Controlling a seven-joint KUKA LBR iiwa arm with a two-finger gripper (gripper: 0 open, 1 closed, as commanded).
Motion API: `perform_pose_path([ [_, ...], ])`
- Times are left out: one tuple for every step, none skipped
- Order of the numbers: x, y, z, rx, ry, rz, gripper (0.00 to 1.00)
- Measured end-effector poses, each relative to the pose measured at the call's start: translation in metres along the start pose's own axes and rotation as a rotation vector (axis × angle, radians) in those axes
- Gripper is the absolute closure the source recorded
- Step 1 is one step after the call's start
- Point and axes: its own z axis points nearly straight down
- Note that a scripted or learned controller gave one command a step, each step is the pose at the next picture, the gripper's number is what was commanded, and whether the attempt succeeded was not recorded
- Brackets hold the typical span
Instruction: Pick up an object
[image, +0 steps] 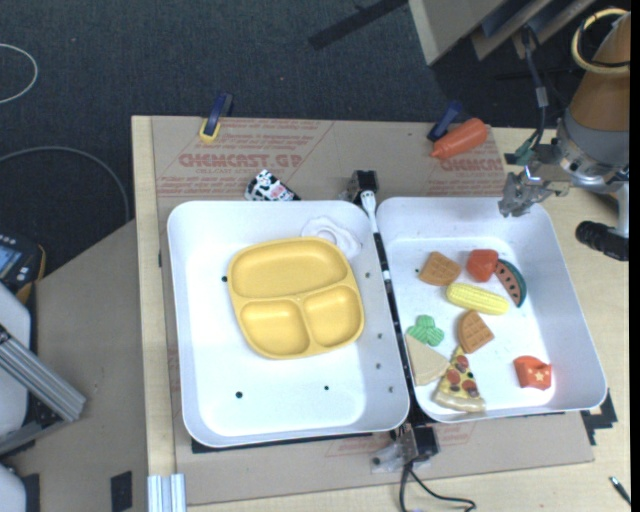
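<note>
The right bin (560, 300) holds several toy foods: a brown cracker (438, 268), a red tomato piece (482, 264), a watermelon slice (512, 282), a yellow corn cob (477, 297), a green piece (425, 330), a brown toast piece (474, 331), a pizza slice (459, 382) and a red pepper (533, 372). My gripper (517, 199) hangs at the bin's far right corner, above its rim, apart from all the food. Nothing shows between its fingers.
The left bin (200, 330) bears a yellow divided plate (295, 297) and a white ring (335, 233) behind it. On the cardboard behind the bins lie an orange carrot-like toy (461, 138), a black-and-white toy (268, 186) and a yellow-blue clamp (212, 120).
</note>
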Motion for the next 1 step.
perform_pose_path([
  [-0.0005,0.0018,-0.0428,0.0,0.0,0.0,1.0],
])
